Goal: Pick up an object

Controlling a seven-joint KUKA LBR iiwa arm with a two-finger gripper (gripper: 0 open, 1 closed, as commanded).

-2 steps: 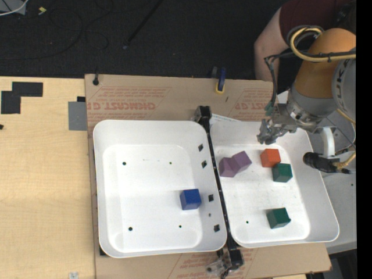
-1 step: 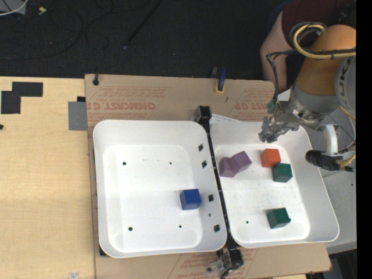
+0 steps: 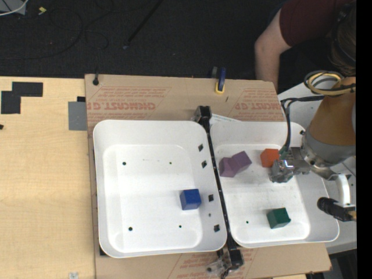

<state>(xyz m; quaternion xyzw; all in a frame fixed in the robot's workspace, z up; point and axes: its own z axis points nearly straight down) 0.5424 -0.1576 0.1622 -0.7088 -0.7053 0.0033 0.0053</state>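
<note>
blue block (image 3: 190, 199), purple block (image 3: 235, 163), orange block (image 3: 269, 157), green block (image 3: 278, 217)

Two bins sat side by side on a cardboard sheet (image 3: 174, 97) that lay on the bench (image 3: 40, 185). The left bin (image 3: 110, 156) held one block (image 3: 190, 199), near its right wall and toward the front edge. The right bin (image 3: 302, 231) held three blocks: one (image 3: 235, 163) close to its left wall, about midway between back and front; a second (image 3: 269, 157) to the right of that one, nearer the right side; and a third (image 3: 278, 217) toward the front right corner. The gripper (image 3: 281, 171) stood in the right bin, just beside the second block, on that block's front right.
</note>
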